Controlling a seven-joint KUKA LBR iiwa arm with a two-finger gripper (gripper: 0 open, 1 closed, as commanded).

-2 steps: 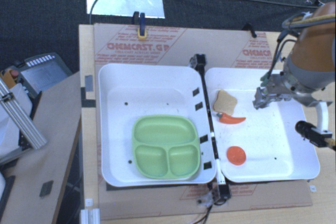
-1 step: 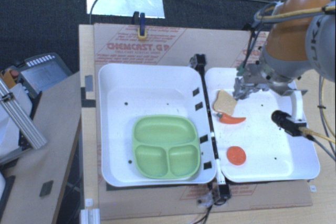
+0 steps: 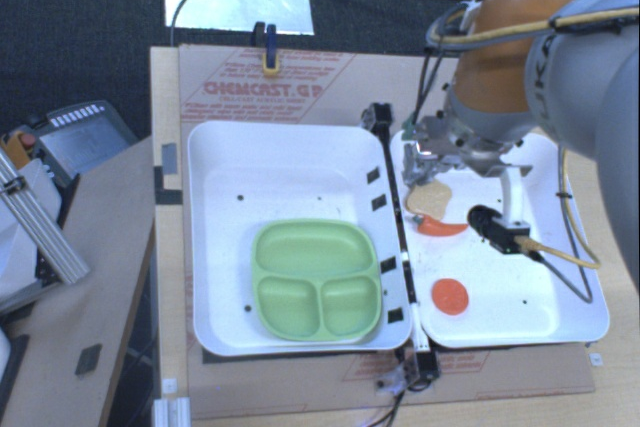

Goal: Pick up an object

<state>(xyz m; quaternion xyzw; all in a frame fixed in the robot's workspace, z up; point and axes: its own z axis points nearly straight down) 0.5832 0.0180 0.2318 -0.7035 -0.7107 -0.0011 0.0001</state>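
**Reaching into the right bin, nothing gripped yet**

Approach step, by the look of it. Gripper (image 3: 425, 177) low inside right bin (image 3: 575, 310), open or closed impossible to tell. Green divided tray (image 3: 317, 279) well off to its left. Tan slice (image 3: 432, 200) just beneath, red pepper-like piece (image 3: 441, 227) just below that, orange disc (image 3: 450, 296) farther down. Next: centre over one piece, descend, close.

lab | KUKA arm (image 3: 580, 65) | white bins (image 3: 290, 150) on bench | cables, dark backdrop
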